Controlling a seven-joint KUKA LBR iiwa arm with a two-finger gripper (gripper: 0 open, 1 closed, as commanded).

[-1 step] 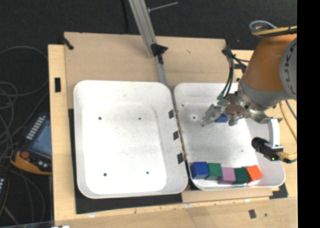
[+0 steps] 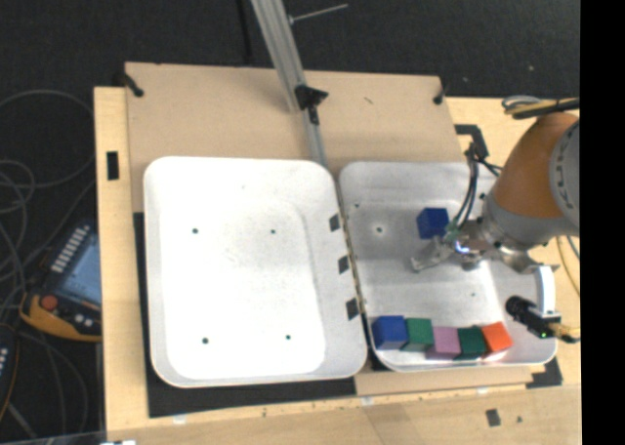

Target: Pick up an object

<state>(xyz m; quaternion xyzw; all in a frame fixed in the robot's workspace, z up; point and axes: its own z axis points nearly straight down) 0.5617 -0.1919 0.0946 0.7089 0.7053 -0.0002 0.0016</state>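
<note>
A small blue cube point(image 2: 433, 222) rests in the right shallow white bin point(image 2: 391, 189), just beside the grey two-finger gripper point(image 2: 426, 261), not between its fingers. Whether the pincer is open or closed cannot be told. Five blocks, blue point(image 2: 390, 331), green point(image 2: 419, 333), pink point(image 2: 445, 341), dark green point(image 2: 472, 342) and orange point(image 2: 497, 337), line the near wall. The left white bin point(image 2: 244, 267) adjoins.

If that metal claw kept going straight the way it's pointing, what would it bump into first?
The gripper points left across the right bin. Probably it would meet that bin's left wall first; the blue block sits just off the line, though depth is unclear.
</note>
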